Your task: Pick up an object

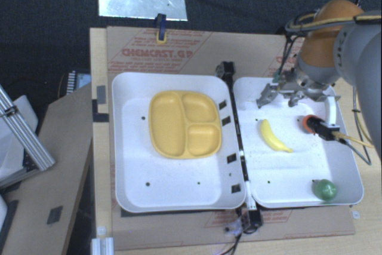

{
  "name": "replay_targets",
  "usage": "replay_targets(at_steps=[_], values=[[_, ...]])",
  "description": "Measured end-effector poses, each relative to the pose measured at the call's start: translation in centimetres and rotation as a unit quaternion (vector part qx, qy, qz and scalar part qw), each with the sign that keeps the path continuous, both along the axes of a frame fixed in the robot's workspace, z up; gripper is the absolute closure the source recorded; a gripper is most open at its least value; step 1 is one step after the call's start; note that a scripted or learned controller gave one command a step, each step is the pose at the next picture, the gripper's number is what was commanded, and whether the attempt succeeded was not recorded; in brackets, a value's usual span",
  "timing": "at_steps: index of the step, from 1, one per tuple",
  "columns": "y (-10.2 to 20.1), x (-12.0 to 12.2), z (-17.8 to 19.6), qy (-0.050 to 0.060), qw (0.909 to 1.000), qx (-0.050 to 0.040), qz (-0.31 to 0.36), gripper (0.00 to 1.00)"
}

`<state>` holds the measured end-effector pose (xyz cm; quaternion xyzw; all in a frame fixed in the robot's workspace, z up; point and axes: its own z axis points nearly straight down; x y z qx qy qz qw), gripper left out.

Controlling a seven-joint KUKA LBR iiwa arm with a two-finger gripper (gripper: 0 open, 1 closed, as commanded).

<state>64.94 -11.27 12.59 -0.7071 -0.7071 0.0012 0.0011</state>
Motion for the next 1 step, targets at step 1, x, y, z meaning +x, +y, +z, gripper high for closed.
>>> replay_targets(at_steps=[1], values=[[-0.02,0.26,1.47,-0.004,1.0000,-0.0007,0.000,1.00]])
